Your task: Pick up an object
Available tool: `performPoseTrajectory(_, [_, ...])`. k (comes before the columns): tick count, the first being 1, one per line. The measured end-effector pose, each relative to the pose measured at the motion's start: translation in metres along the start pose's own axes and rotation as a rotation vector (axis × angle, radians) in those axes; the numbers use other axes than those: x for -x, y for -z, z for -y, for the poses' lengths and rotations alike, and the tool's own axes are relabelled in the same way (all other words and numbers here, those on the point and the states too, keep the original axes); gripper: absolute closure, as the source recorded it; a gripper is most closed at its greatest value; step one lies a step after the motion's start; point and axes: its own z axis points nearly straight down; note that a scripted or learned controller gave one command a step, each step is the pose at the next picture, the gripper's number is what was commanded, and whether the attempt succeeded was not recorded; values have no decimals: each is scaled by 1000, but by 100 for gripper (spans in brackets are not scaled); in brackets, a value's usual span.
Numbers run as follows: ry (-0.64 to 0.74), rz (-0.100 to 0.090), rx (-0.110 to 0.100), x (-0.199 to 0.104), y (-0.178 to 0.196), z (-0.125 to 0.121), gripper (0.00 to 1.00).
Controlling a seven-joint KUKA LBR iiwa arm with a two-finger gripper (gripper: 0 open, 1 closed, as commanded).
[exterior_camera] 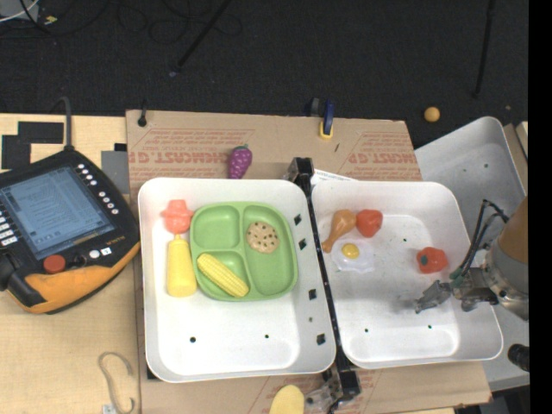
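Observation:
My gripper (434,300) hangs low over the right bin (405,343), in its right half near the front, with the arm coming in from the right edge. A red pepper (431,259) lies just behind it, apart from it. Further left in the same bin are a fried egg (351,253), a tan drumstick (341,228) and a red tomato (369,222). Nothing shows in the gripper's grasp.
The left bin (224,343) holds a green divided plate (276,270) with a cookie (262,236) and corn (222,274), beside a yellow bottle (179,266) and a pink toy (177,216). Purple grapes (239,160) lie behind it. A teach pendant (60,222) sits at the left.

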Motion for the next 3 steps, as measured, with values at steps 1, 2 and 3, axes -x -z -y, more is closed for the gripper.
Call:
performPoseTrajectory(1, [1, 0, 1, -2, -54, 0, 0])
performPoseTrajectory(2, [-5, 0, 4, 0, -41, 0, 100])
performPoseTrajectory(3, [-1, 3, 8, -10, 9, 2, 100])
